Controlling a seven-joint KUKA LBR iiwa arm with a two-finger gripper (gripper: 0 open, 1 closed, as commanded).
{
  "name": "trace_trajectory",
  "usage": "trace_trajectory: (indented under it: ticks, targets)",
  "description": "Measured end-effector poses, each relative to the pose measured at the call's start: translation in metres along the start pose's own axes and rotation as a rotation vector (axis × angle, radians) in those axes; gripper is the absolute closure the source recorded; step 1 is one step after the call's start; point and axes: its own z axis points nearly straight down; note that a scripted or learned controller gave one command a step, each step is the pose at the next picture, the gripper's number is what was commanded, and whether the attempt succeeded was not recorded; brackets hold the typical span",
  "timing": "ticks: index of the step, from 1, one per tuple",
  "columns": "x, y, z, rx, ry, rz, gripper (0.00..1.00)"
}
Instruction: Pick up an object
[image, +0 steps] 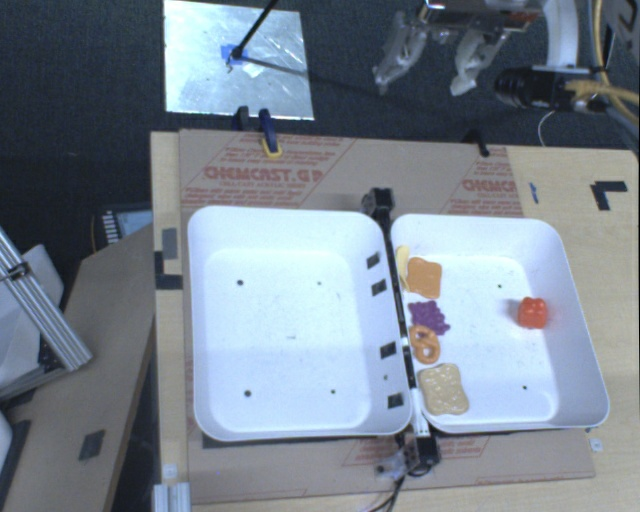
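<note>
Up at the far edge of the bench, the two-finger gripper (436, 62) hangs over dark floor, well clear of both bins, its pale fingers (395, 58) spread apart with nothing between them. Below it, the shallow white right-hand bin (580, 330) holds everything: a red pepper-shaped toy (532, 313) sits alone near the right wall with bare floor all round it. Crowded along the left wall, in a line from far to near, lie an orange toast-like slab (424, 277), a purple grape cluster (429, 317), a small orange pretzel piece (424, 345) and a tan cracker-shaped piece (444, 389), each touching or just beside the next. The shallow white left-hand bin (200, 300) lies alongside, its rim meeting the other at a black clipped seam (392, 310).
</note>
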Motion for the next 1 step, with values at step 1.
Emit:
trace_trajectory:
  ticks: [1]
  targets:
    - [0.1130, 0.0193, 0.0006, -0.001, 0.001, -0.001, 0.00]
